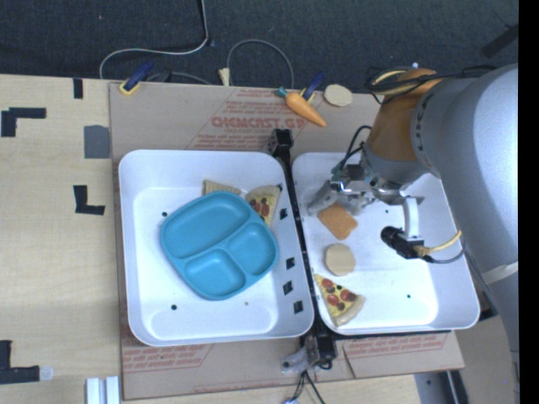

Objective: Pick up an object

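Note:
In the right bin (pixel 421 301) lie an orange-brown bread piece (pixel 338 223), a round tan cookie (pixel 340 260) and a pizza slice (pixel 338 299). My gripper (pixel 334 199) hangs low at the bin's upper left, just above the far edge of the bread piece. It stands open with nothing between its fingers. The left bin (pixel 143 310) holds a blue divided plate (pixel 221 244), and another pizza slice (pixel 264 201) pokes out from behind the plate's upper right.
A toy carrot (pixel 303 108) and a pale round disc (pixel 338 96) lie on the cardboard behind the bins. A black divider (pixel 289 225) runs between the bins. The arm's grey body (pixel 480 158) covers the right bin's upper right. Cables loop at the back.

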Motion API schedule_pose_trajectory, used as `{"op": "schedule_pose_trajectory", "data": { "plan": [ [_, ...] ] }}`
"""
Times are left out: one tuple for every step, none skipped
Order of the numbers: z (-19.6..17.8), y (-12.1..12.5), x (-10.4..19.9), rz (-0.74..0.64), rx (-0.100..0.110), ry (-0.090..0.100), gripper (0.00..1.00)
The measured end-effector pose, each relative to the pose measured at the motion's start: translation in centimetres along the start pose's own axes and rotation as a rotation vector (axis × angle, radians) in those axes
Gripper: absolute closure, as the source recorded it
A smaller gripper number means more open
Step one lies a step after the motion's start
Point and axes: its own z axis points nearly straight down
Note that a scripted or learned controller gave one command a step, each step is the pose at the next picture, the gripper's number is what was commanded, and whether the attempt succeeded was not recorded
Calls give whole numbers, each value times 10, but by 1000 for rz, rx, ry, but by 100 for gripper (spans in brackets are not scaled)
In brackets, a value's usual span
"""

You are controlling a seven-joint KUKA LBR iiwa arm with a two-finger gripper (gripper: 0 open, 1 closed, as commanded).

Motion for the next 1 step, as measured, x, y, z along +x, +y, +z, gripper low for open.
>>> {"op": "schedule_pose_trajectory", "data": {
  "plan": [
    [-1,-9,0,-2,-8,-3,0]
  ]
}}
